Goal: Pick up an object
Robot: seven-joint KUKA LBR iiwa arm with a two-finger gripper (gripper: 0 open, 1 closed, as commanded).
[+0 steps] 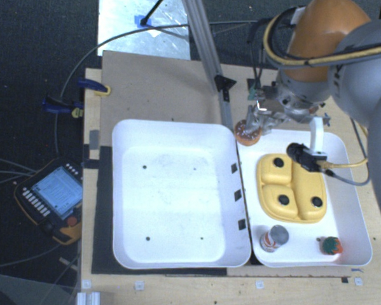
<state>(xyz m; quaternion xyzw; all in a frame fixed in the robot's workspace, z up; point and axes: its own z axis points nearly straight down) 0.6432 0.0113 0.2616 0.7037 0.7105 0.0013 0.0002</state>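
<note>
Bench of brown board, two shallow white bins side by side. Nearest, at 5 o'clock in the right bin (pixel 358 243): a small grey-and-red round item (pixel 274 238) and a green-and-orange item (pixel 329 245). Centre: yellow moulded block (pixel 292 189) with dark spots. Farther, at 11 o'clock on the bin's rim: a brownish round object (pixel 247 134), the gripper (pixel 261 115) directly above it; grasp state cannot be told. Step judged: descent onto target. Next: close, then lift straight up.

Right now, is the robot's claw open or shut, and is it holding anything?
Claw: at the right bin's far-left corner, by a small brown object. Open or shut, holding or not: cannot be told.
</note>
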